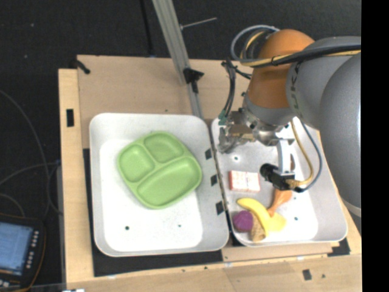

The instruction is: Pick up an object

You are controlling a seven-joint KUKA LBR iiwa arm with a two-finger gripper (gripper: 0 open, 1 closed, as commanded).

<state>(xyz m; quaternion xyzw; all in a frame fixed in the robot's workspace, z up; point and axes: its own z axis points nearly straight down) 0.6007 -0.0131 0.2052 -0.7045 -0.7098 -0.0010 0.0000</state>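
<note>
Yellow banana (260, 212) below claw (230, 137)

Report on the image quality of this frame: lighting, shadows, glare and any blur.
Camera view: even overhead lighting, floor around the bench falls dark; the white bins are bright but not blown out; soft short shadows beneath the green tray and banana; the big grey arm nearest the lens looks soft; the gripper area is cluttered and hard to resolve.

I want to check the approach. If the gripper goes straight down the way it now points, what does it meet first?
Probably the bare floor of the right bin near its upper left corner. The gripper seems clear of the small box and the banana, though one slanted view leaves depth unsure.
</note>
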